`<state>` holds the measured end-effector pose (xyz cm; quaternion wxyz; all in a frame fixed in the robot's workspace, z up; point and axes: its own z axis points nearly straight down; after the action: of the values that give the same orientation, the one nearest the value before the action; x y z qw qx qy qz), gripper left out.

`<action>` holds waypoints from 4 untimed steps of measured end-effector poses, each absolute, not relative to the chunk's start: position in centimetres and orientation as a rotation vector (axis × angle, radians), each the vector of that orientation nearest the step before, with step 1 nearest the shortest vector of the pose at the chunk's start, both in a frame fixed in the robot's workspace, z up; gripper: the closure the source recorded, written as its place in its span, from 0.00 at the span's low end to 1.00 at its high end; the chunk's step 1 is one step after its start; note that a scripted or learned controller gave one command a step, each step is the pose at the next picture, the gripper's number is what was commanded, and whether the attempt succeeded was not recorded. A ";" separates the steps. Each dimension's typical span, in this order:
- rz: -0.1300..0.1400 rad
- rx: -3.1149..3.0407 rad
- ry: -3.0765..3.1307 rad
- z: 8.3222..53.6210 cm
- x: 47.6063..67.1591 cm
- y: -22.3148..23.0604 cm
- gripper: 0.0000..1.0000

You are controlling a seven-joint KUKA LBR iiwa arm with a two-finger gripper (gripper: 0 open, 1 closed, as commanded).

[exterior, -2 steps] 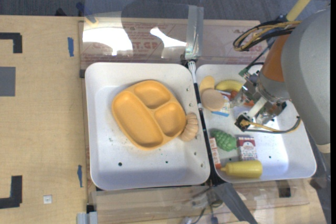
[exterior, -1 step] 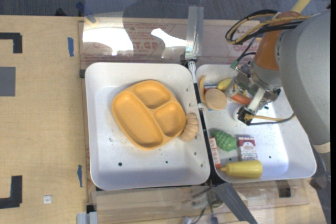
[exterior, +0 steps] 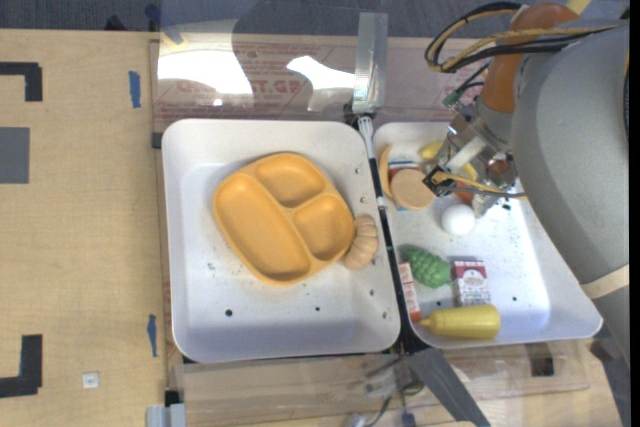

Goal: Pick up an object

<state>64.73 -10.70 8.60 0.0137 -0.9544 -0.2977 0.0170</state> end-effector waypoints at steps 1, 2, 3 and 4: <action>0.003 -2.906 -1.184 8.6 63.5 -11.8 0.00; -0.008 -2.764 -1.498 18.8 64.7 -6.8 0.00; 0.001 -2.761 -1.498 18.3 66.1 -3.4 0.00; 0.004 -3.116 -0.399 18.3 66.7 -8.2 0.00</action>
<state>66.68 -8.24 18.32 0.0002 -0.9919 -0.1270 0.0012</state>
